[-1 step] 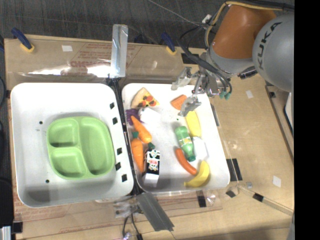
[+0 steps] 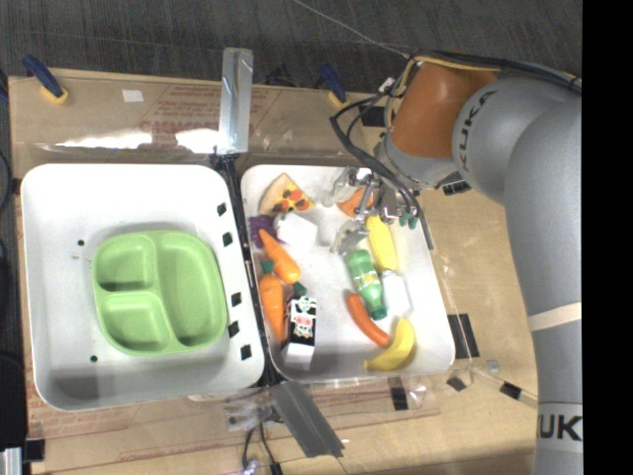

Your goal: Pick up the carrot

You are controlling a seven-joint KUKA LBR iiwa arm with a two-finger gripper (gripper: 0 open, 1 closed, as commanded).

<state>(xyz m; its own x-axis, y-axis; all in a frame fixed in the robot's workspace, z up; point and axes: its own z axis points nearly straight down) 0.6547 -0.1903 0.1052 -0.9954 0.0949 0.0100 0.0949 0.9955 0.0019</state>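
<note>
- The gripper (image 2: 368,209) is positioned over the far part of the right bin (image 2: 435,310), below the orange wrist band. Wires and metal parts crowd the view there; whether the jaws are apart or together cannot be told.
- No object is visible between them, so treat the carrot as not yet picked.
- Three carrot-like items lie in the right bin. One carrot (image 2: 279,255) lies at a slant near the left wall, and a second carrot (image 2: 271,306) lies just below it, along the same wall. A third, redder piece (image 2: 366,320) lies near the banana (image 2: 396,346).
- The two left carrots are well apart from the gripper, on the opposite side of the bin.
- Recommended approach: translate toward the left wall, then descend with the jaws set across the carrot's narrow width, at mid-length.
- Caution: the milk carton (image 2: 302,323) touches the lower carrot, and the bin wall restricts clearance on one side. The upper carrot appears easier to reach.
- The green tray (image 2: 158,290) in the left bin (image 2: 40,265) is not involved.
</note>
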